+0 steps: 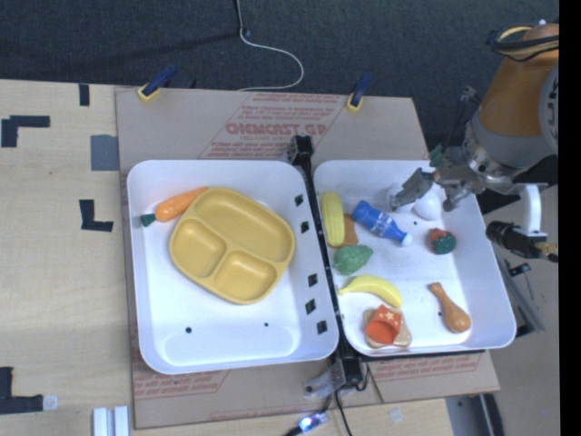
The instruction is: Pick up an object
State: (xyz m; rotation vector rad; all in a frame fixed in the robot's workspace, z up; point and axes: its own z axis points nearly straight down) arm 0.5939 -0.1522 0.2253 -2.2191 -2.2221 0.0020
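My gripper [428, 194] hangs over the far part of the right bin [490, 284], its two fingers spread apart, so it is open. A small white round object [427, 210] lies just below, between the fingers; whether they touch it I cannot tell. To its left lies a blue bottle [379, 222], and a small red fruit with a green top [441, 242] sits to the lower right. Also in this bin are a corn cob [332, 218], a green vegetable [352, 258], a banana [372, 287], a red-orange piece [385, 327] and a brown drumstick [449, 307].
The left bin [150, 271] holds a yellow divided plate [232, 243] and a carrot [177, 204] at its far left. A black divider [313, 243] runs between the bins. The grey and orange arm [522, 107] reaches in from the upper right.
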